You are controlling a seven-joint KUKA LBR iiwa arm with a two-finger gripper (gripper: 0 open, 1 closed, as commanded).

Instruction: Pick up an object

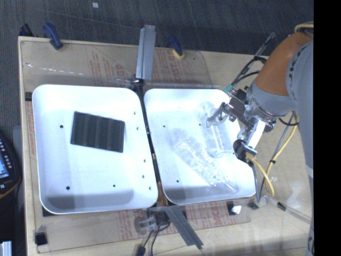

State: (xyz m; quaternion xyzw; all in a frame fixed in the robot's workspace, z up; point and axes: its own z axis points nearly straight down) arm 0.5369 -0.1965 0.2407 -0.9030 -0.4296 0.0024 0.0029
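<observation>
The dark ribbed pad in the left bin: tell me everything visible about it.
The dark ribbed pad is a flat charcoal rectangle with parallel ridges running across its short side; it looks like rubber or foam. It lies flat on the left bin's floor, slightly rotated, in the upper middle area, clear of the walls. Nothing touches it; the gripper is over the right bin.

This is a robot lab or test workshop. A plywood bench (80, 68) stands on dark carpet (160, 4), with two white bins (48, 143) fixed side by side by metal brackets (145, 52) and blue clamps (53, 36). A grey and orange robot arm (282, 63) trails loose cables (279, 148) over the bench edge.
</observation>
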